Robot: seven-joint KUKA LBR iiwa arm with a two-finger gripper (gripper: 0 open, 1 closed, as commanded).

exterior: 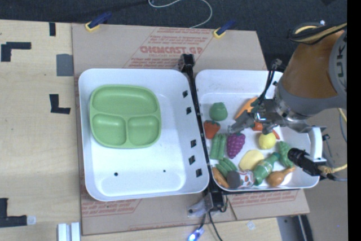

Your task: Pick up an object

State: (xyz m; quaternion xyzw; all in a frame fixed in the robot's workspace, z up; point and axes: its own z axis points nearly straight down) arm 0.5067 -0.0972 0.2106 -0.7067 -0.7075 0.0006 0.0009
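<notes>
Jaws low inside the right bin [225, 84], near its middle, just above the heap of toy food. Spread or pressed together: cannot tell, too small and dark among the cables of the wrist. Nothing visibly pinched.

Reaching in from the right edge of the surface [169, 48]: grey arm [313, 84] with orange band, bent steeply downward, wrist tilted toward the divider between the bins.

Just beside the jaws, on the side toward the divider: orange carrot [245, 107]. Below them, a small yellow fruit [267, 140] and purple grapes [236, 144]. Closer to the divider: round green vegetable [218, 111], red tomato [211, 130], green cucumber [217, 145]. Toward the near edge of this bin: yellow lemon [251, 159], green bottle-shaped piece [265, 166], brownish pear [276, 178]. All lying close together, several touching.

In the left bin [141, 178], toward its far left corner: green divided plate [125, 115], flat, three compartments.

Across the dark floor beyond the far edge of the surface: thin white cable [169, 5].
</notes>
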